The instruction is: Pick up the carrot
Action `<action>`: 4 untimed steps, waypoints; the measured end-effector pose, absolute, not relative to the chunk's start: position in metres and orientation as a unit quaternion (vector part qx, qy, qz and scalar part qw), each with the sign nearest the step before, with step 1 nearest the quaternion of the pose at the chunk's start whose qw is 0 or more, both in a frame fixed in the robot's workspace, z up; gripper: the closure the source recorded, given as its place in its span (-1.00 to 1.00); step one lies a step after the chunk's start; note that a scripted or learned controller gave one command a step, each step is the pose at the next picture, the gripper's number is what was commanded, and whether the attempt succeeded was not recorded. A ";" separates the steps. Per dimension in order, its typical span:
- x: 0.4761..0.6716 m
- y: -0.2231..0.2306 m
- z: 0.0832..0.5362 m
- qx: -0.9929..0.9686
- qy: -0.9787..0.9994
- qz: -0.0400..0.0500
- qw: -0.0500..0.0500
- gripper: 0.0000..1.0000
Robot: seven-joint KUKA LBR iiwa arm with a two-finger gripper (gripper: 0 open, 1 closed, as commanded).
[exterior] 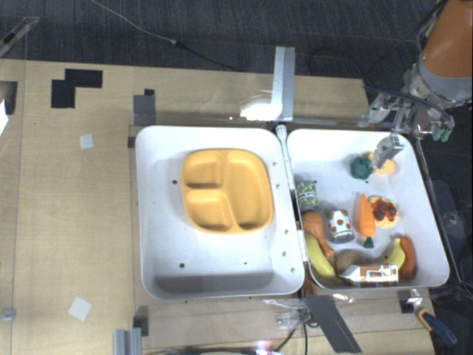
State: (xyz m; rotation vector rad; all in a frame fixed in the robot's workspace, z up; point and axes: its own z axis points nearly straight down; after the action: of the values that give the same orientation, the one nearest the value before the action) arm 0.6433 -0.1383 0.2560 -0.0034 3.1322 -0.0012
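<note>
The carrot [365, 214] is orange and tapered. It lies nearly upright in the picture, in the middle of the right bin [432, 220], between a small can [340, 225] and a berry tart [383, 209]. My gripper [386, 152] hangs over the far part of the right bin, just above a dark green toy [361, 168] and a yellow piece [385, 167]. It is well back from the carrot and nothing of the carrot is in it. The arm's orange band [449, 39] shows at the top right.
The left bin [159, 198] holds a yellow divided plate [224, 189]. Around the carrot lie a green packet [306, 194], a drumstick [314, 225], bananas [318, 257], a carton [372, 274] and a sausage [407, 256]. A metal divider [290, 198] separates the bins.
</note>
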 end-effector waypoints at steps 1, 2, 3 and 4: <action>0.617 -0.138 0.097 -0.055 0.998 0.001 -0.001 -1.00; 0.560 -0.169 0.089 -0.121 0.993 -0.002 0.006 -1.00; 0.530 -0.126 0.092 -0.069 0.998 -0.003 0.012 -1.00; 0.531 -0.096 0.093 -0.084 0.996 -0.003 0.013 -1.00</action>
State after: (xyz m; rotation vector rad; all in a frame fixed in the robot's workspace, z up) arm 0.5309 -0.0961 0.0933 -0.2617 3.1054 -0.0106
